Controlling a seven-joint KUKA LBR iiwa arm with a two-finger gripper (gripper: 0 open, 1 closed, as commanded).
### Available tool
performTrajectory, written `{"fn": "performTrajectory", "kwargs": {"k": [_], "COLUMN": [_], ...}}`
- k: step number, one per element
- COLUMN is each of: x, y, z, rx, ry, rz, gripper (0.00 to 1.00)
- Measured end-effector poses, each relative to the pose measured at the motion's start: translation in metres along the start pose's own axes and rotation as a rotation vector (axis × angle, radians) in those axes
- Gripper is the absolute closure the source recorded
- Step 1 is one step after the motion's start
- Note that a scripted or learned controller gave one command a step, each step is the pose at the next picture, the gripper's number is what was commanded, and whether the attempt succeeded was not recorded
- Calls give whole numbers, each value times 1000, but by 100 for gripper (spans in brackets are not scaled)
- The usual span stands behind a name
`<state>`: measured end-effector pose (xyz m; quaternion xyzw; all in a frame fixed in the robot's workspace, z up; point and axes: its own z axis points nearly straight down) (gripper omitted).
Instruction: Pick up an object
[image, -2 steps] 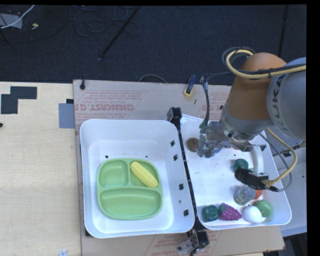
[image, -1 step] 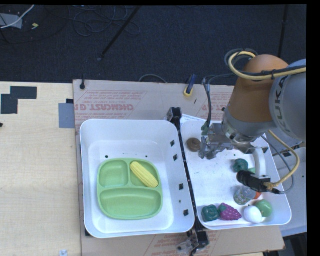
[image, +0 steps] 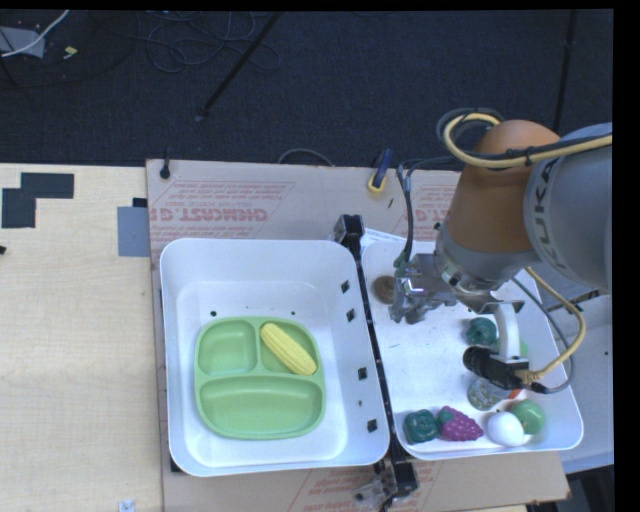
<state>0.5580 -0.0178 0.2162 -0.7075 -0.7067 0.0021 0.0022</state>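
Metal hand (image: 412, 298) low over right white bin (image: 430, 385), centre-right of frame; grip state impossible to tell.

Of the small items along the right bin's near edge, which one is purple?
The grape bunch, lying between the dark green piece and the white egg; its neighbours are green and white.

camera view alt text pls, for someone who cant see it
A grey and orange arm reaches from the right, its gripper low over the right bin, which holds toy foods along its near edge. The left bin holds a green tray with corn.
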Motion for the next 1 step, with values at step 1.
{"fn": "performTrajectory", "kwargs": {"k": [1], "x": [-1], "y": [-6], "z": [-1], "rx": [-1], "ry": [1], "rz": [4], "gripper": [100]}}
